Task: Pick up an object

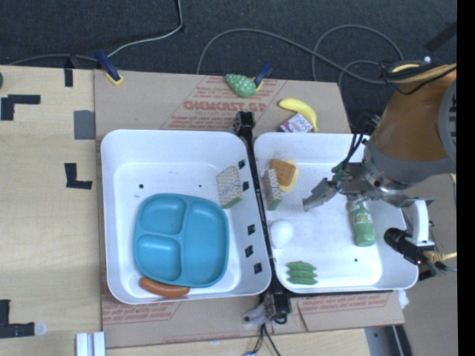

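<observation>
A green pea pod (301, 273) lies by the right bin's (326, 284) front edge; above that bin's middle the tool (320, 196) hangs with fingers apart, gripping nothing; a green bottle (363, 224) lies just beside it; I'd judge it mid-approach, needing descent, then closing.

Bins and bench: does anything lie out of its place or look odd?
Yes. A banana, a green toy and a small packet lie on the cardboard behind the bins, outside them. In the left bin a sausage sits beside the blue divided plate, against its near edge.
</observation>
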`<state>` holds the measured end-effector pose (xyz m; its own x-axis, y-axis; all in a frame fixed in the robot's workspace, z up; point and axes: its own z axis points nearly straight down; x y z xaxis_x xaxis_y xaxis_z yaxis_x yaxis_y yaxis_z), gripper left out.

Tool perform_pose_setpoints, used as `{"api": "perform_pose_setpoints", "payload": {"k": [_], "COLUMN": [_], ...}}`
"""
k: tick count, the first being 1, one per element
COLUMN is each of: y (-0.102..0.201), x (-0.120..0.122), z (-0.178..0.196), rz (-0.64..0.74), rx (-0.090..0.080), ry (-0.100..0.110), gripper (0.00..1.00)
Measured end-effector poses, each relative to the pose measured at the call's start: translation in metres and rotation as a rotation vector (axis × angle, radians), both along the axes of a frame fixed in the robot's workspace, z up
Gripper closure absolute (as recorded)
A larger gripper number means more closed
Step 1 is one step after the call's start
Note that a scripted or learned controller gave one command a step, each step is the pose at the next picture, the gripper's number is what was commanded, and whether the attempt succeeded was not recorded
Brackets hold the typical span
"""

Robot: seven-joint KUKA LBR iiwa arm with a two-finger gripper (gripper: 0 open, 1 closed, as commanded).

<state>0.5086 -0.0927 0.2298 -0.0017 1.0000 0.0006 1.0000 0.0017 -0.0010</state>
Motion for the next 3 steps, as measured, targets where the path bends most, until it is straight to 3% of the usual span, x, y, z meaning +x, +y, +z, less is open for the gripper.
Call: {"api": "perform_pose_setpoints", "payload": {"k": [1, 2, 3], "y": [-0.020, 0.046, -0.007], "x": [0.054, 0.121, 0.158], "z": [-0.059, -0.007, -0.115], "rz": [-0.001, 0.001, -0.002], "rx": [0.000, 0.000, -0.002], "ry": [0.002, -0.002, 0.005], "gripper": [0.00, 0.00, 0.00]}}
